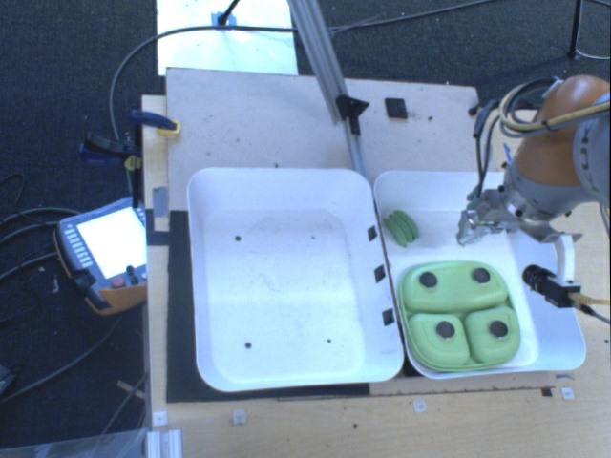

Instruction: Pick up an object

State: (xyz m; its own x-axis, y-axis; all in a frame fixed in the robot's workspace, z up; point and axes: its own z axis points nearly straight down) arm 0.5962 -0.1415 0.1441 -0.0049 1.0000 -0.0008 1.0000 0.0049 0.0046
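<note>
Your right bin (552,353) holds a green tray (461,315) at 6 o'clock and a ribbed piece (401,227) at 10; I cannot tell the claw's (474,229) state.

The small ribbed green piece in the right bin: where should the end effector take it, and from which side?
Probably from straight above, closing across the short width of the small ribbed green piece. It lies flat, slanted, close to the right bin wall by the divider, so a side approach looks blocked. The end effector is already near, to its right.
</note>
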